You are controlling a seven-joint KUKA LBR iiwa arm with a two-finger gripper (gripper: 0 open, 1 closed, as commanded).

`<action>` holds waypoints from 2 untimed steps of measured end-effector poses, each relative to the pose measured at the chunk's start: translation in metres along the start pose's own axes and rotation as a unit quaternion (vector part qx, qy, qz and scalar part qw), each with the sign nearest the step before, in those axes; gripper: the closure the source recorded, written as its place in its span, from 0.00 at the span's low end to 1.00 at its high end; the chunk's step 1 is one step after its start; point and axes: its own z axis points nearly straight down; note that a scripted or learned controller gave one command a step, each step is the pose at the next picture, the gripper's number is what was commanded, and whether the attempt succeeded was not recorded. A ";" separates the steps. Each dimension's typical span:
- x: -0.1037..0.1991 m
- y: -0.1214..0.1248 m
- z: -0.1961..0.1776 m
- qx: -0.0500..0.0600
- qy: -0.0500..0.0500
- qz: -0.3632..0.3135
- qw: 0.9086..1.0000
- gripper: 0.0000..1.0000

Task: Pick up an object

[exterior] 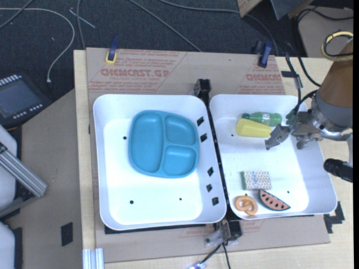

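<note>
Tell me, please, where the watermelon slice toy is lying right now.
The watermelon slice toy lies in the right bin, near its front edge, just right of the pretzel toy and below the small patterned square block.

Red print "CHEMCAST GP" on the brown board (168,66), left of centre, repeated fainter at right

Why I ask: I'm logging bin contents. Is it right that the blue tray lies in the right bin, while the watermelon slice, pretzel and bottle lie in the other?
Not quite. The camera view shows the blue tray in the left bin. The watermelon slice, pretzel and bottle lie in the other, right bin.
</note>
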 end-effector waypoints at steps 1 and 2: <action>0.000 0.003 -0.007 -0.007 -0.001 -0.002 1.000 0.00; 0.009 0.009 0.046 -0.004 -0.001 -0.002 1.000 0.00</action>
